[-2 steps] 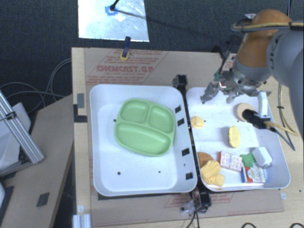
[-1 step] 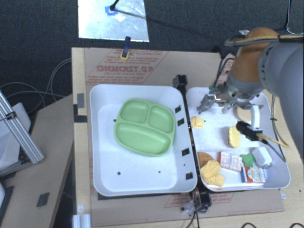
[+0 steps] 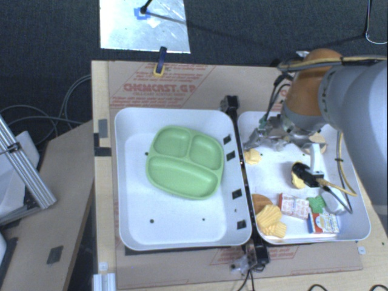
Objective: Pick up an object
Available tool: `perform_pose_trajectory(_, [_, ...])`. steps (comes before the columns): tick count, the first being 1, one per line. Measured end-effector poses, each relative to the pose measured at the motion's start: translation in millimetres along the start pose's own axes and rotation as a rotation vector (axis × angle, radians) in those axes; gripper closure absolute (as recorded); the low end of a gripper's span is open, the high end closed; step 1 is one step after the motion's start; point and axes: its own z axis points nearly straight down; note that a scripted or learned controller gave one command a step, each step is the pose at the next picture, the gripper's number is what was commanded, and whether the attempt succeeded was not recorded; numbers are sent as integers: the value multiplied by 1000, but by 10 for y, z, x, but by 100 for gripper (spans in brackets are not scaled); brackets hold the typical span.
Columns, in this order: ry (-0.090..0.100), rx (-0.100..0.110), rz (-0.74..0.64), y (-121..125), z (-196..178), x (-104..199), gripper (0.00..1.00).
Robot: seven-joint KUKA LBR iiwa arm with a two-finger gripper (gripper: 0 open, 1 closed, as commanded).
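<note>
We see the gripper (image 3: 257,139) low at the right bin's (image 3: 357,223) ten o'clock corner (whether it grips anything, we cannot tell).

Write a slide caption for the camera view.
Gripper lowered into the right bin near a yellow piece.

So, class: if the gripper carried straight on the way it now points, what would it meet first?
The gripper points down and left in the right bin. It would probably first meet the small yellow piece just below it, though depth is unclear.
</note>
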Motion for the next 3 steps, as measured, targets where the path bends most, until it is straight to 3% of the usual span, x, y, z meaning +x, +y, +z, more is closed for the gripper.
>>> perform_pose_trajectory(1, [-2,-2,-1,7,-123,-4,100])
perform_pose_trajectory(3, [-3,-4,-6,110,-1324,-16,100])
